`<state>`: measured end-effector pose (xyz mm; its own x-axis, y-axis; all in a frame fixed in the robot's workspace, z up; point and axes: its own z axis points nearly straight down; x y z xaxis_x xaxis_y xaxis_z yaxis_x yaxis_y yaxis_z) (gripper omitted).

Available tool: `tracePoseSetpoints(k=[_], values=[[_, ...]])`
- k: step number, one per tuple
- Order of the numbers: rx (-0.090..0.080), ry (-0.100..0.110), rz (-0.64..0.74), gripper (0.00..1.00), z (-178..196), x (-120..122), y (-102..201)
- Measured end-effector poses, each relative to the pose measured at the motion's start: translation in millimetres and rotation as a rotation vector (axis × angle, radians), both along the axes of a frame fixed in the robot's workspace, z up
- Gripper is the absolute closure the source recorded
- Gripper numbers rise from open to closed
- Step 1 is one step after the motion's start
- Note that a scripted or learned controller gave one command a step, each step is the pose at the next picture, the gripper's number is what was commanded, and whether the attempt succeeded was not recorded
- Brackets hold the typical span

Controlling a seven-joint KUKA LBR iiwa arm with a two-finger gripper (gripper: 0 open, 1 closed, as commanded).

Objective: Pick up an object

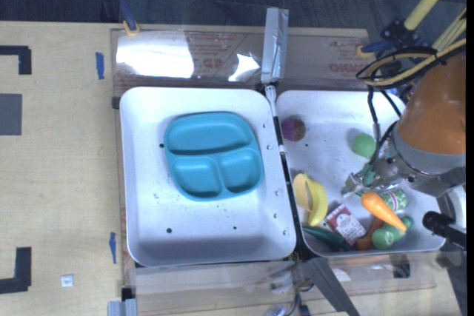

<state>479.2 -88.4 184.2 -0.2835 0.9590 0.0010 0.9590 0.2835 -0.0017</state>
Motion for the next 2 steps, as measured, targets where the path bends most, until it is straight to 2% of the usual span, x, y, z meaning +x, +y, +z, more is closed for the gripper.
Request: tracePoseSetpoints(k=[1,2], values=[[0.0,0.0,0.001,0.0,0,0,1],[-0.001,-0.003,0.028,0.0,-93,12,-33]])
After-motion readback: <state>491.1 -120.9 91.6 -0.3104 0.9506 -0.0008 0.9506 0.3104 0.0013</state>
